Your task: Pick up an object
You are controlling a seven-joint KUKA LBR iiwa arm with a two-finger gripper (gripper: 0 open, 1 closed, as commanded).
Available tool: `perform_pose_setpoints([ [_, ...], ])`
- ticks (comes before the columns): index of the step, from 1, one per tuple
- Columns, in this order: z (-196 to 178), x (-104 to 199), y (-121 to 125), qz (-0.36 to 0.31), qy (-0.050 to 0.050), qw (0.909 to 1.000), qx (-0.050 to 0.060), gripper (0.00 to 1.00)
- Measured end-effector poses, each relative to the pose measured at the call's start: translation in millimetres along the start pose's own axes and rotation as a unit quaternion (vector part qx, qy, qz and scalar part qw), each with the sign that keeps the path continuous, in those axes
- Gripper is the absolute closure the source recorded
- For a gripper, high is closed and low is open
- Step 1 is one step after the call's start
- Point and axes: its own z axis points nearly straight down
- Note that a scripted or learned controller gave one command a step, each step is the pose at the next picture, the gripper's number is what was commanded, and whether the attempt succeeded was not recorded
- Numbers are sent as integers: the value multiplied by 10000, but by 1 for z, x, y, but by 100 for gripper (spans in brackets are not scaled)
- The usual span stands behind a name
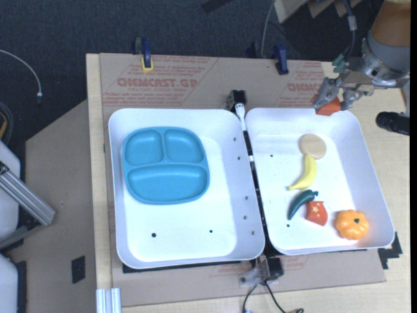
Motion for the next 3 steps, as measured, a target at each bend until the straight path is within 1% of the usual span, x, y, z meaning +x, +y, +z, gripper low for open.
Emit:
perform_pose_setpoints([
  [1,0,46,-9,-15,23,10000,56,100],
  [2,18,95,-27,-14,25,10000,69,100],
  [3,30,138,-39,-13,23,10000,65,100],
])
